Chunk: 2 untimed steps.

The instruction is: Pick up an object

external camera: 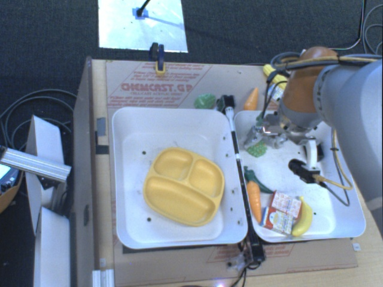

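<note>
My gripper (256, 135) hangs low over the far left corner of the right bin (350, 220), just above a small green leafy item (258, 150). A carrot with a green top (254, 197) lies along that bin's left wall. Near the front edge, a small red and white carton (282, 211) rests beside a yellow banana (304, 218). The left bin (128, 160) holds a yellow divided plate (184, 185).
Behind the bins on the cardboard lie a green item (204, 101), a second carrot (251, 98) and a yellow piece (269, 71). A black-headed tool (228, 104) runs along the divide between the bins. The grey arm (350, 118) covers the right bin's far right.
</note>
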Available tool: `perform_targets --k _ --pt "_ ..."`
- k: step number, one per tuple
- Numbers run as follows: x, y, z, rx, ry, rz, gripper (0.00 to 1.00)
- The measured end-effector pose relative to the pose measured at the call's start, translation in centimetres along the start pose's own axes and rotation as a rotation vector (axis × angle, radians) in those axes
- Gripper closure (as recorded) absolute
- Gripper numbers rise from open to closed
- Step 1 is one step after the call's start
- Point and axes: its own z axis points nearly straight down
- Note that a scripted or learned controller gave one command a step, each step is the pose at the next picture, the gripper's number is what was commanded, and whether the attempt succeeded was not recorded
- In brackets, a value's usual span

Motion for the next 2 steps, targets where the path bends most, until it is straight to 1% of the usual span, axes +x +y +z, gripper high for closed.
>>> perform_targets --k 1,2 --pt "-3.0 0.6 -3.4 -0.006 -0.002 0.001 0.00" --pt "-0.7 -0.8 -0.8 -0.019 -0.005 -0.001 0.00"
